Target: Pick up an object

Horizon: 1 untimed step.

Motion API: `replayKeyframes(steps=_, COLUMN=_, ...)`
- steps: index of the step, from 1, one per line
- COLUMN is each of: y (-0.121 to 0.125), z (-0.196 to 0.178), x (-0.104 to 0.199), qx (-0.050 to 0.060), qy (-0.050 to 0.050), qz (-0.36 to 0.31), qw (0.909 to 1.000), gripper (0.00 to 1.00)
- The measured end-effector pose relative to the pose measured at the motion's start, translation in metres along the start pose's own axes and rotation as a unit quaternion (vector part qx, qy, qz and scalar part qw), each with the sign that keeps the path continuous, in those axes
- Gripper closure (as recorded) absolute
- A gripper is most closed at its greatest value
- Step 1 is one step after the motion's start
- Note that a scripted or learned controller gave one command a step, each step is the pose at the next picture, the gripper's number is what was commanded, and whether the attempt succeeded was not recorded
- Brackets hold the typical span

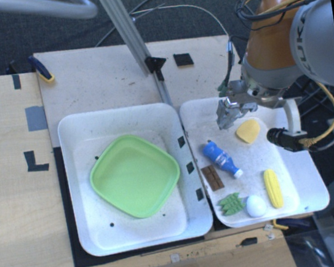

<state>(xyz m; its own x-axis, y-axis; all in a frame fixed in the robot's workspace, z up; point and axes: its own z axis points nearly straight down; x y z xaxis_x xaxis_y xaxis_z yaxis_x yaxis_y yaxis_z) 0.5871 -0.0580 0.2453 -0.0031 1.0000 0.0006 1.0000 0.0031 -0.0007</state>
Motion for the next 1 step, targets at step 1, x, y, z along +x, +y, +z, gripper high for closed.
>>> replayKeyframes(steps=1, y=-0.0217, z=-0.0055, x=0.0474, qx=0.0, qy=0.0, qz=0.0, qw=1.0, gripper=1.0)
